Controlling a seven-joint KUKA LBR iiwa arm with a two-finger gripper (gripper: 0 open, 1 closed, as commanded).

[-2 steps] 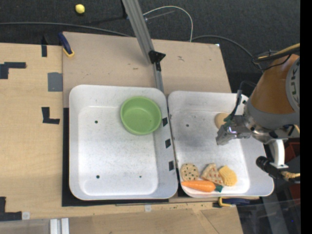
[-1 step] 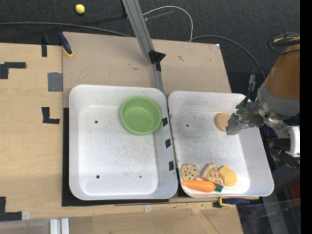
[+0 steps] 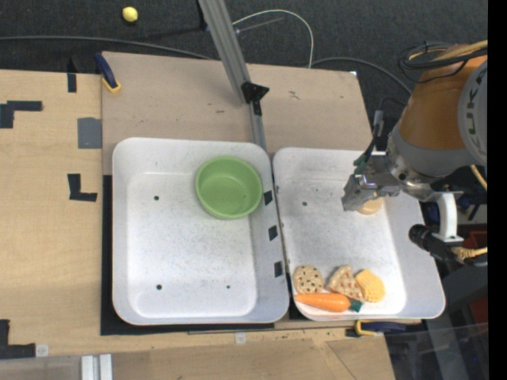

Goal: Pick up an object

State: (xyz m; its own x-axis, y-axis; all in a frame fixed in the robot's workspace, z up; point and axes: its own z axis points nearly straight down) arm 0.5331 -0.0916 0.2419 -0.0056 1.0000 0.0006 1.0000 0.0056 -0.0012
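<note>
A small tan round thing (image 3: 370, 207) lies in the right white bin (image 3: 317, 236), near its far right side. It sits right under the jaws and peeks out on their near side. The jaws are dark and grey and point down at it. They hide most of it, so one cannot tell if they are released, clenched or grasping the tan thing. The picture does not show if they touch it either.

The grey and orange arm (image 3: 440, 125) comes in from the picture's right, just behind the jaws.

Well in front of the jaws, at the near edge of the same bin, four toy foods lie close together. A round spotted cookie (image 3: 307, 279) is the one farthest to the picture's left. Next to it is a tan cracker piece (image 3: 344, 280), then a yellow lumpy piece (image 3: 371, 285). An orange carrot (image 3: 322, 301) lies flat just in front of them.

To the picture's left of the jaws, past the wall between the bins, is the left white bin (image 3: 158, 244). A green bowl (image 3: 229, 187) stands upright in it, near its far right corner.

Both bins rest on the tan worktop (image 3: 47, 212). Far behind the jaws a slanted grey metal pole (image 3: 226, 42) comes down toward the gap between the bins. A little yellow ball (image 3: 130, 13) lies on the dark floor, far off to the picture's upper left.
</note>
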